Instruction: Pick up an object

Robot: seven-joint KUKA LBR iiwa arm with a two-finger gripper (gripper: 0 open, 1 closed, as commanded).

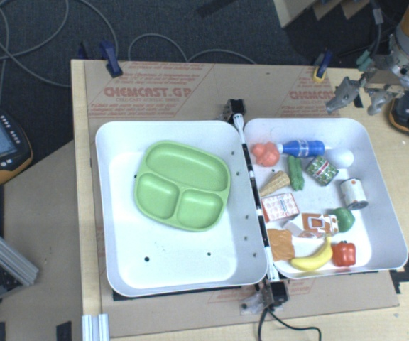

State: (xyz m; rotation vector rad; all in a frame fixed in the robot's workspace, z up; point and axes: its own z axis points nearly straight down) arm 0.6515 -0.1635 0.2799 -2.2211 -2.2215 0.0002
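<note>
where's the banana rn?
The banana lies in the right bin, near its front edge, just left of the red pepper and below the small carton.

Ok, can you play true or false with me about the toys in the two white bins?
1. The green plate lies in the left bin. True.
2. The banana lies on the green plate. False: it lies in the right bin, near the front edge.
3. The claw is holding the blue bottle. False: the claw is beyond the right bin's far edge, apart from the bottle.
4. A red pepper sits beside the banana. True.
</note>
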